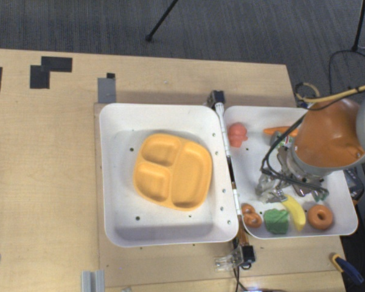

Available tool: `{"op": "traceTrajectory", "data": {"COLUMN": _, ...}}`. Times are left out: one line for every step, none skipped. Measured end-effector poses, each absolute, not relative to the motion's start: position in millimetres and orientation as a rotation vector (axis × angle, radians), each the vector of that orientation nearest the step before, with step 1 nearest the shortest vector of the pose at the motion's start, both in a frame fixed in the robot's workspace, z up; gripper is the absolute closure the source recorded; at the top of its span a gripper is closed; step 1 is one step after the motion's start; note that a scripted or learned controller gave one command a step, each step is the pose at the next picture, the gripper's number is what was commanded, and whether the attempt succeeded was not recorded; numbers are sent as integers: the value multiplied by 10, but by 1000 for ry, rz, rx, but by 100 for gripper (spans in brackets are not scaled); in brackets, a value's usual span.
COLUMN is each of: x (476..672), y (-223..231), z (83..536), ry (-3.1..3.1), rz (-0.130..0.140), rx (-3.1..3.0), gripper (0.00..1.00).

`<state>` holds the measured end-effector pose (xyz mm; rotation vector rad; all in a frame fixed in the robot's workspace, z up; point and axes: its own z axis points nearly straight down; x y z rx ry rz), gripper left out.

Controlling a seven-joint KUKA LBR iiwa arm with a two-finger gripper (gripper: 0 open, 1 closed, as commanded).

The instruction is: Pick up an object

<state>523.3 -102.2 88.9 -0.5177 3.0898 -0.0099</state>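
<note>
My gripper (278,191) hangs low over the front part of the right bin (347,224), under the orange wrist band (325,135). Just in front of it lie a yellow banana (294,212) and a green toy vegetable (277,220). A small brown pretzel-like ring (251,215) sits to the left of these and a brown donut (320,216) to the right. At the back of this bin rest a pink-red piece (237,133) and an orange carrot (275,129), which the arm partly hides. Whether the gripper touches the banana is unclear.
The left bin (118,224) holds a yellow divided plate (173,170). A black-and-white clamp (217,98) sits on the ridge between the bins. Cables loop beside the arm at the right bin's far edge.
</note>
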Motion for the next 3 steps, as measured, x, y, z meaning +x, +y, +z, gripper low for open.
{"op": "traceTrajectory", "data": {"x": 5107, "y": -333, "z": 1859, "ry": 3116, "rz": 1, "rx": -326, "gripper": 100}}
{"op": "traceTrajectory", "data": {"x": 5100, "y": -341, "z": 1850, "ry": 3118, "rz": 1, "rx": -323, "gripper": 0}}
{"op": "traceTrajectory", "data": {"x": 5108, "y": -1050, "z": 1246, "ry": 3081, "rz": -1, "rx": -598, "gripper": 0}}
